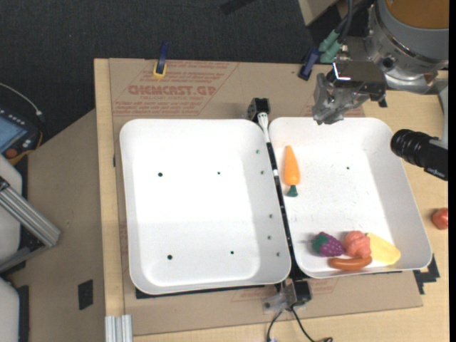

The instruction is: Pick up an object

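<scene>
The claw (329,112) hangs over the far rim of the right bin (342,191); whether it is open or closed cannot be told. In that bin a carrot (291,164) lies by the left wall, well apart from the claw. Grapes (328,245), a sausage (350,263), a peach (358,243) and a lemon (385,251) cluster at its near edge.

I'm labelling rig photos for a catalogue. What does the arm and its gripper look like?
The arm is a thick grey cylinder with an orange band near the top. Its gripper is dull grey metal, compact and blocky, with dark cables and green connectors alongside it.
</scene>
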Robot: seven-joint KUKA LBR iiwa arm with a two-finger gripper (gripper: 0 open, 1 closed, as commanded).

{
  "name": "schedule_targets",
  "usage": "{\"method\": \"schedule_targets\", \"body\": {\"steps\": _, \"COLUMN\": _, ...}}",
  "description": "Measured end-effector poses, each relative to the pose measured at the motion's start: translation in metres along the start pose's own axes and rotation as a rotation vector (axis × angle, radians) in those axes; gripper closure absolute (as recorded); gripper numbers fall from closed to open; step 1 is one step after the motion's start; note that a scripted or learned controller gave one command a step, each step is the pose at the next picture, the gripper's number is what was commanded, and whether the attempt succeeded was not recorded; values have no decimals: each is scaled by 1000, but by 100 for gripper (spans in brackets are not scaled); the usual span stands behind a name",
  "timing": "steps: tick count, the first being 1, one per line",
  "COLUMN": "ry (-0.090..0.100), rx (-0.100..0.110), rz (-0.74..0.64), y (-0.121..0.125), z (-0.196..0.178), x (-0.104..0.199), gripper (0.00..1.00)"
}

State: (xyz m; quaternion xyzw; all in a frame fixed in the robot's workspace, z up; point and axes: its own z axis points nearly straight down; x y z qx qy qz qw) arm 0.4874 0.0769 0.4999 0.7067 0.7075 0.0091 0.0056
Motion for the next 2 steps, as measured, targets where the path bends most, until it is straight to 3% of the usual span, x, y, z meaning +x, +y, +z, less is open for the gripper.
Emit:
{"method": "schedule_targets", "body": {"steps": 1, "ry": -8, "rx": 33, "rz": 2, "y": 5, "z": 117, "x": 11, "gripper": 100}}
{"method": "schedule_targets", "body": {"steps": 2, "ry": -8, "rx": 36, "rz": 3, "y": -4, "z": 237, "x": 9, "gripper": 100}}
